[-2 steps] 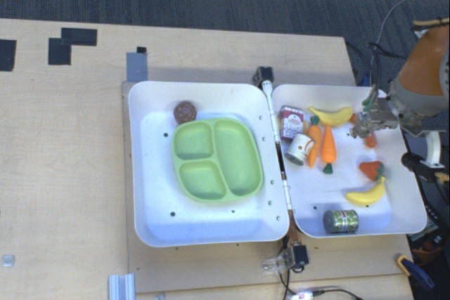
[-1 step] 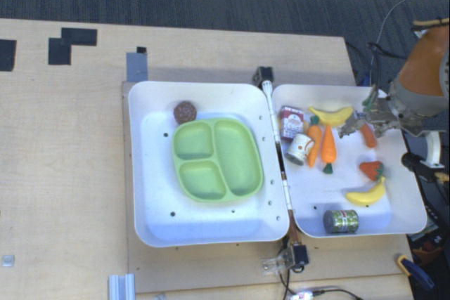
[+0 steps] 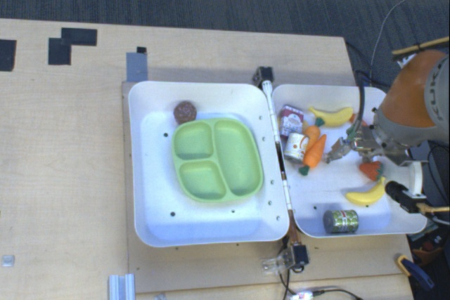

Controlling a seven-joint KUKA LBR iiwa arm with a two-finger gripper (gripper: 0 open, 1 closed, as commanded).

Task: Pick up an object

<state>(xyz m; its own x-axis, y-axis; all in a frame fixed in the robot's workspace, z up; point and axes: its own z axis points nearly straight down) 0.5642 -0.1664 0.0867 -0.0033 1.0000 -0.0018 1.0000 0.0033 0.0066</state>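
Observation:
The right bin (image 3: 309,225) holds several toy foods. An orange carrot (image 3: 315,150) lies near its left wall, beside a small white and red can (image 3: 295,145) and a red packet (image 3: 291,119). One yellow banana (image 3: 333,114) is at the back and another banana (image 3: 367,194) is towards the front. A green can (image 3: 342,221) lies on its side at the front. My gripper (image 3: 343,149) hangs low over the bin's middle, just right of the carrot, with a red toy (image 3: 370,168) right beside it. Nothing shows held in it.
The left bin (image 3: 140,172) carries a green divided plate (image 3: 216,159) and a brown round piece (image 3: 185,111) at its back. The arm's orange band (image 3: 415,91) rises over the right bin's far right side. Cables run along the bench's right edge.

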